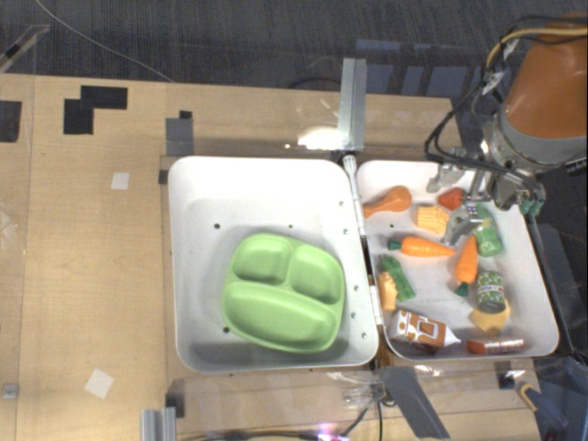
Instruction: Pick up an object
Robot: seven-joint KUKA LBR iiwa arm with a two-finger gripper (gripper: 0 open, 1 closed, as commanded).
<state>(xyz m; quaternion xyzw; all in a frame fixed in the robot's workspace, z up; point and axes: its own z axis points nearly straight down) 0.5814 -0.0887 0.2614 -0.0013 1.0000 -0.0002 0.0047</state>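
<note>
The right bin (542,288) holds several toy foods. Among them are an orange drumstick-shaped piece (391,200), a yellow corn piece (430,217), a red piece (449,198), two carrots (424,246) (467,260) and a green bottle (488,238). My gripper (464,220) hangs low over the bin's back half. It is just right of the corn and above the upright carrot, partly hiding the red piece. I see nothing held in it.
A green divided plate (283,292) lies in the left bin (197,246). Toward the right bin's front are a green can (490,288), a yellow piece (491,317), a brown box (421,331), a red stick (492,344) and a green vegetable (397,277).
</note>
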